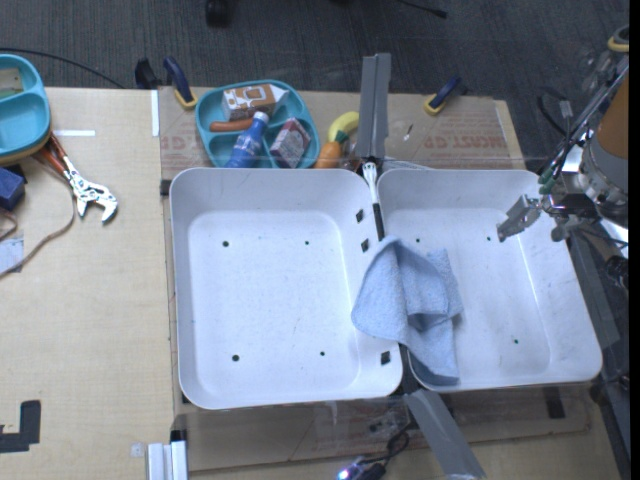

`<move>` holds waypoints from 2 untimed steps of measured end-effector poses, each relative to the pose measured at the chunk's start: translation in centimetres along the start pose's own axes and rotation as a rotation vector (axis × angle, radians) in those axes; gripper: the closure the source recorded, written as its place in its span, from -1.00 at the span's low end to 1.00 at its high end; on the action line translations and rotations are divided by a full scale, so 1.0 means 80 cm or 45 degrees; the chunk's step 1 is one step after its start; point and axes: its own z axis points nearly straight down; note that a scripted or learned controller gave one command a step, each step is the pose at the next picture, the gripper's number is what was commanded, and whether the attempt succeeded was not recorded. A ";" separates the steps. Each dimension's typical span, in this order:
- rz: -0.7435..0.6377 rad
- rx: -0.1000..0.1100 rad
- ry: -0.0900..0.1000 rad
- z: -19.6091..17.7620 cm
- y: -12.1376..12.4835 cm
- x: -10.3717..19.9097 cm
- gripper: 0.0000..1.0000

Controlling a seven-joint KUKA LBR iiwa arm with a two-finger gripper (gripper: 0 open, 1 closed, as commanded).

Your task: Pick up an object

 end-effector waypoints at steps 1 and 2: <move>-0.010 -0.004 0.000 0.175 -0.022 0.052 -1.00; 0.118 -0.002 -0.001 0.176 0.099 0.012 -1.00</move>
